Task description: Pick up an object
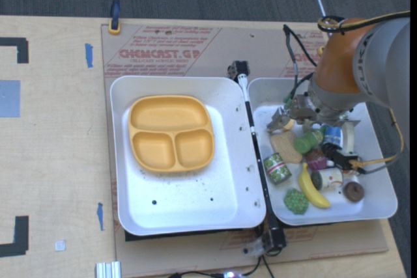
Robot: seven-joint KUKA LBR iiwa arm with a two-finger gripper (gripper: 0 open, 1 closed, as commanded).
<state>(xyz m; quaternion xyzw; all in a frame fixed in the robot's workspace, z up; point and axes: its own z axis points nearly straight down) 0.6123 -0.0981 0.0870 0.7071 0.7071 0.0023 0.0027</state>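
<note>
The right bin [381, 202] holds a heap of toy food: a green can [277, 168], a yellow banana [311, 187], a green broccoli piece [296, 201], a tan cracker [285, 145], a green round item [306, 140], a dark purple item [316, 158], a blue-and-white can [333, 136], a white cup [328, 178] and a brown doughnut [354, 191]. My gripper [284, 119] hangs low over the bin's upper left part, just above the cracker. The wrist hides what lies under it.
The left bin [130, 205] carries a yellow three-compartment plate [171, 132]. A black divider bar [253, 133] runs between the bins. Cables trail around the arm [355, 62] at the right bin's far side. A blue-and-yellow clamp [115, 15] sits at the board's back left corner.
</note>
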